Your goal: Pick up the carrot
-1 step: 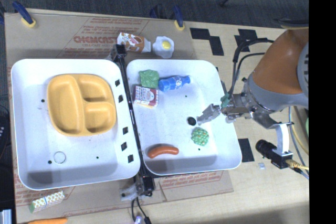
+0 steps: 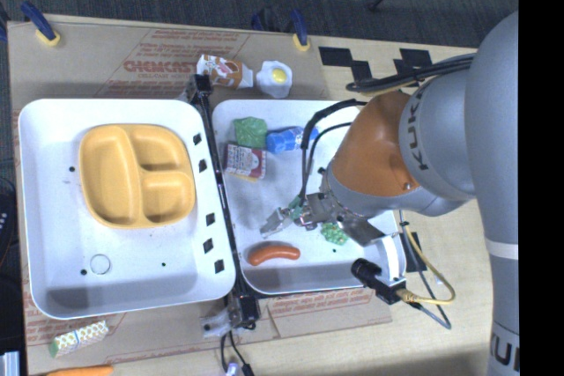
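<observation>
- Lying near the right bin's (image 2: 264, 282) front wall, the carrot (image 2: 273, 254) is free of the gripper (image 2: 280, 220) just above it.
- Green item (image 2: 334, 233) sits beside; fingers spread, pinching nothing.

Arm (image 2: 476, 136) enters from right of view, grey links, orange band (image 2: 374, 158) above wrist. Wrist angled down and to the left, over lower part of right bin. Gripper (image 2: 284, 221) sits at lower left of wrist assy, pointing left. Finger state not readable from this angle. Black cables run along wrist; a yellow cable loops out below the arm.
</observation>
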